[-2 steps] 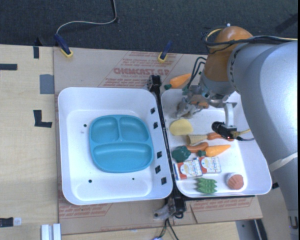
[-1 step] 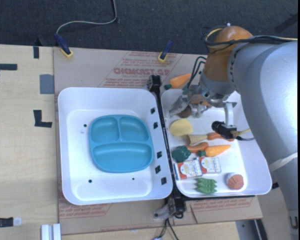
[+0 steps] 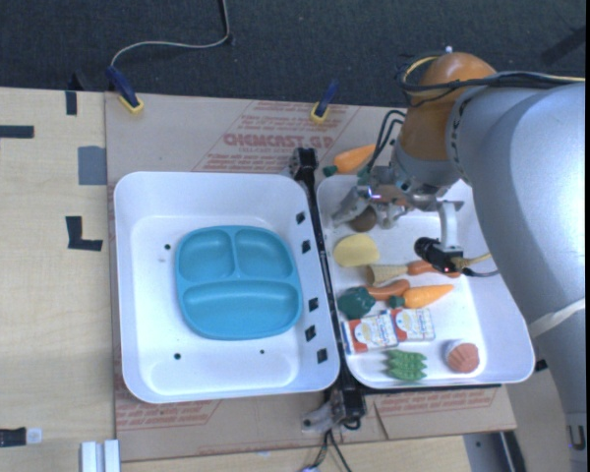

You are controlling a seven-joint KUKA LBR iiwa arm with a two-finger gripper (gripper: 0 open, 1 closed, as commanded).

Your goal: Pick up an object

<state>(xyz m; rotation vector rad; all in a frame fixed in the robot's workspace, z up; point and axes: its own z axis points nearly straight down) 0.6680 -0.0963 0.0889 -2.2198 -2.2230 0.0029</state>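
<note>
Over on the left, the left bin (image 3: 138,293) sits on the cardboard-covered bench (image 3: 177,141), and in its middle lies a blue divided plate (image 3: 239,281), flat, three compartments facing up. Two yellow-and-blue clamps (image 3: 126,93) pin the far edge of the cardboard. A black divider (image 3: 317,264) runs between the two bins.

Now into the right bin (image 3: 501,347), and it's crowded. A pale yellow potato-like piece (image 3: 355,251) rests near the divider, and just below it a dark green toy vegetable (image 3: 355,302). Two orange carrots (image 3: 420,294) lie side by side near the middle, touching. Nearer the front edge there's a small printed carton (image 3: 388,331), a green leafy piece (image 3: 405,365) and a round reddish-brown item (image 3: 462,357). At the far rim, an orange piece (image 3: 354,158) pokes over the edge.

The gripper (image 3: 374,203) hangs low in the bin's far left corner, right over a small brown object (image 3: 364,218). Whether it is spread or closed, the view does not tell. The grey arm (image 3: 531,185) sweeps in from the right, orange band (image 3: 442,96) above the wrist.
</note>
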